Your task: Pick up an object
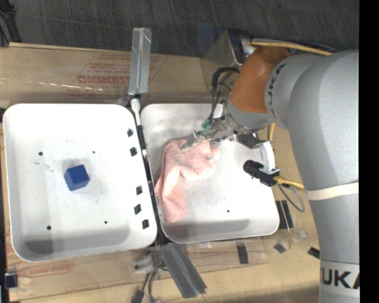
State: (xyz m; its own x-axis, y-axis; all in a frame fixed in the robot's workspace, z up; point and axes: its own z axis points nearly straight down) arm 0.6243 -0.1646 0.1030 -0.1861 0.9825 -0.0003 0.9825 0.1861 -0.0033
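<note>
A pink cloth lies in the right bin, against its left wall, running from the middle down toward the front. Its upper end is bunched and drawn up to my gripper, which reaches in from the right and is shut on that top edge. The rest of the cloth trails on the bin floor. A small blue cube rests on the floor of the left bin, far from the gripper.
The grey arm with its orange band covers the right bin's far right corner. A black fitting with a cable hangs over that bin's right side. A divider with black clips separates the bins.
</note>
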